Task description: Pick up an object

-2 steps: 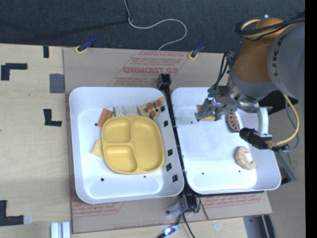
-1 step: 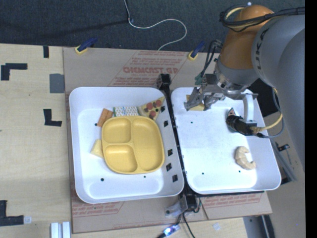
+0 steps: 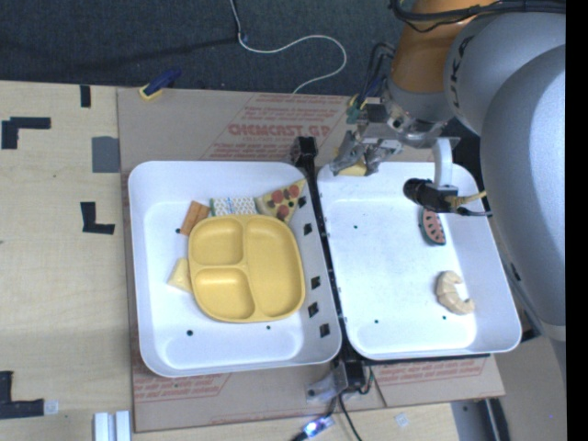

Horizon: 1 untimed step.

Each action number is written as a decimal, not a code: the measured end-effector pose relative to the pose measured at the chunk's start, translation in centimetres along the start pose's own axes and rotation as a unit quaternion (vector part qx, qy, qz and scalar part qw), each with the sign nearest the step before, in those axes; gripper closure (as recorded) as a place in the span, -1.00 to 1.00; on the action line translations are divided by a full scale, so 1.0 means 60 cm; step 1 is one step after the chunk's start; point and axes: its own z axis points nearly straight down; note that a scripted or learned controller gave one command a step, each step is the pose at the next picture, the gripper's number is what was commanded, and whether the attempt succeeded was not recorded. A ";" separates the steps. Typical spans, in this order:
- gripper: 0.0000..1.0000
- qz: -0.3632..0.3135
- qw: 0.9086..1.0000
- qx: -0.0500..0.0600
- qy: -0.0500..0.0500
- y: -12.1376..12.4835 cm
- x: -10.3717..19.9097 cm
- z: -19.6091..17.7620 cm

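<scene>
You are looking down on a pale wooden surface (image 3: 55,274) marked with dark grey angular patches. A sheet of brown cardboard (image 3: 220,127) with red printing lies flat on it. On the cardboard, two shallow white bins sit side by side, the left bin (image 3: 147,274) touching the right bin (image 3: 386,338) along their inner edges. A small blue and yellow item (image 3: 159,84) rests at the cardboard's far left corner.
</scene>
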 end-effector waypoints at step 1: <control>1.00 0.002 1.000 0.002 -0.001 -0.019 0.008 -0.014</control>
